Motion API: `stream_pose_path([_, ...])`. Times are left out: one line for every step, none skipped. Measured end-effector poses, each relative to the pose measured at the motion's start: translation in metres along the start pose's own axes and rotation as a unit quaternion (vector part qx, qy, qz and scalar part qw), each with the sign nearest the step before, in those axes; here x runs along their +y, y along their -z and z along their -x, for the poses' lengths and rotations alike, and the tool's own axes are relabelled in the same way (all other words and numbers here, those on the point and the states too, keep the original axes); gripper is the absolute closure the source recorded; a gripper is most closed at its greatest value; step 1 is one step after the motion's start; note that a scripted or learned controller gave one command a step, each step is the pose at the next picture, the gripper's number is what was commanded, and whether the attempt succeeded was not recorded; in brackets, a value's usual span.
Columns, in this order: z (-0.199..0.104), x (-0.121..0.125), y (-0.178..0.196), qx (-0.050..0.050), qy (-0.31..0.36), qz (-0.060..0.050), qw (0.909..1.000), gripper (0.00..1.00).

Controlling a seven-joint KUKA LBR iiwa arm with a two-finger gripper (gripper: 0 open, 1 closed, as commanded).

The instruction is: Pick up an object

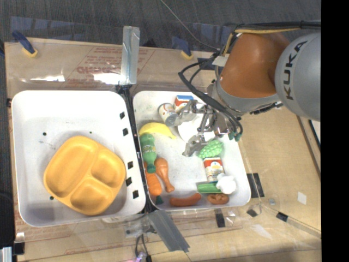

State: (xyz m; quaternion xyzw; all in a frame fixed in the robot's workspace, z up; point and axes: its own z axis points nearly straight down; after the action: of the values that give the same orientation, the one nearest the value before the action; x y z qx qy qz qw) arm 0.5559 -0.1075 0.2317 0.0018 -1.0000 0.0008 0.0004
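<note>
Evidently the sorting layout explains most of what lies where: the worktop (65,64) carries two white bins, the left bin (27,108) holding a yellow divided tray (84,173) alone, the right bin (237,152) crowded with small toy foods, so any pick has to come from the right one. The arm (256,64) reaches in from about 2 o'clock and leans over that bin's upper half, its gripper (200,141) hanging near the bin's centre, just beside a green bumpy toy (214,148) at roughly 3 o'clock of it. Whether the gripper is wide or narrow I cannot tell; the metal parts blur together.

Along the bin's 9 o'clock wall lie a yellow banana-like piece (155,130), a green bottle shape (148,149), a carrot (154,184) and a drumstick (163,173), packed close. At 6 o'clock rests a sausage (185,201). A small red-labelled bottle (214,169) lies below the green toy, touching or nearly so. A can (166,112) sits toward 12 o'clock.

The green toy looks the likeliest target, judging by the gripper's nearness, though the crowding could spoil a clean grasp.
</note>
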Motion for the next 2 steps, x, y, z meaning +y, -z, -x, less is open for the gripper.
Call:
stream_pose_path([0.0218,-0.0486,-0.1406,-0.001,0.086,0.001,0.9963,0.00])
stream_pose_path([0.0229,-0.0464,-0.1316,-0.001,0.090,0.001,0.9959,1.00])
